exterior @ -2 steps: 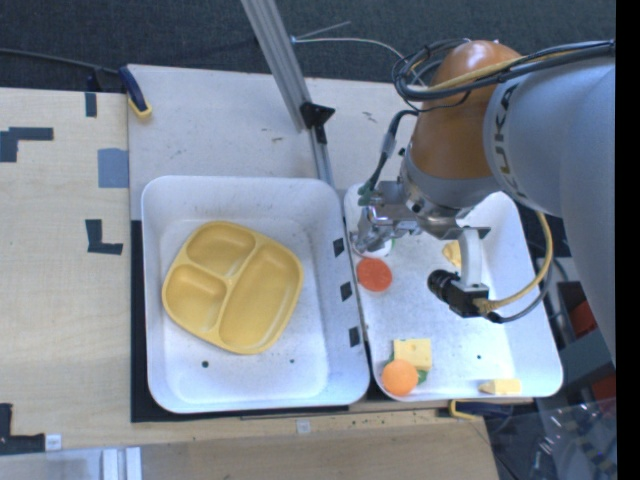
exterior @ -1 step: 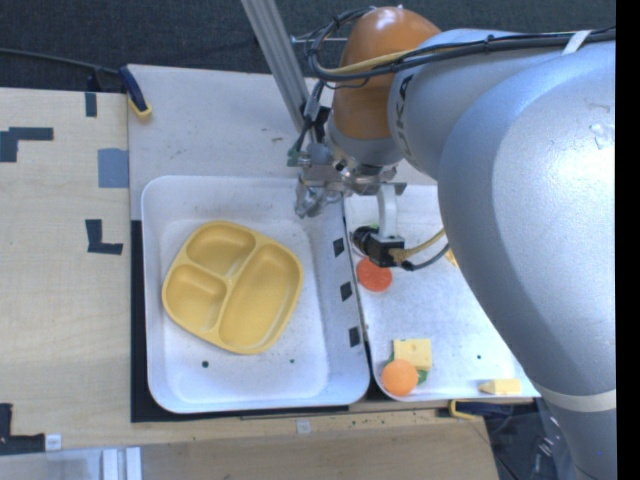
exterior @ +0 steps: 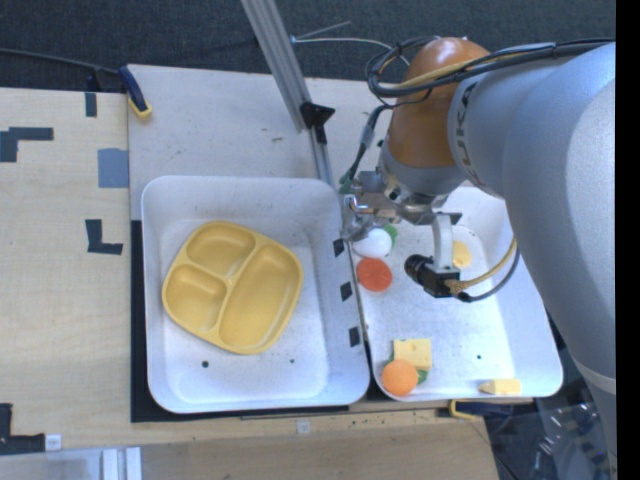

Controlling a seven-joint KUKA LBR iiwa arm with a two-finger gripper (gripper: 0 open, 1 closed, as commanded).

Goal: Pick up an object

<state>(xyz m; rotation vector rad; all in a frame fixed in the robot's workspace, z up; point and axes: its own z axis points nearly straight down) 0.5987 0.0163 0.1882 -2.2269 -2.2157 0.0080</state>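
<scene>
Arm enters from right; hand (exterior: 377, 230) low in right bin (exterior: 520, 368), over a white ball (exterior: 378, 240) by the divider. Finger spacing: cannot tell, wrist blocks view. Red disc (exterior: 375, 274) just below, possibly touching. Yellow tray (exterior: 233, 285) in left bin (exterior: 170, 368)

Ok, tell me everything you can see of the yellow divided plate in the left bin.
The yellow divided plate looks like matte plastic, rounded-rectangular, with one long compartment on its right side and two smaller ones on its left. It lies flat, right side up and turned at an angle, on the floor of the left bin. Nothing lies in it or touches it.
</scene>
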